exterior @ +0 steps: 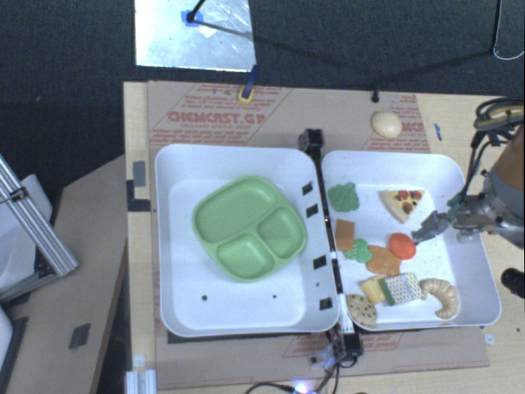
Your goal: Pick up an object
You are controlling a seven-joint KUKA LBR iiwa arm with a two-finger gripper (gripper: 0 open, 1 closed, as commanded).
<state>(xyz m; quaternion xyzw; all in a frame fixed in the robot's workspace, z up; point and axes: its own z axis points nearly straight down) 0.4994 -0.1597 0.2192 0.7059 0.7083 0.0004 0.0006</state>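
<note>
Gripper (428,227) low over right bin (472,261), beside red tomato (401,245), finger state unclear, arm reaching from right

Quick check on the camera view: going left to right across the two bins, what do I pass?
Green divided plate → green leafy piece → pizza slice → gripper reaching in over the right bin.

The arm (502,194) reaches in from the right edge, its wrist angled down and leftward, the dark gripper (427,227) at its tip held low
</note>
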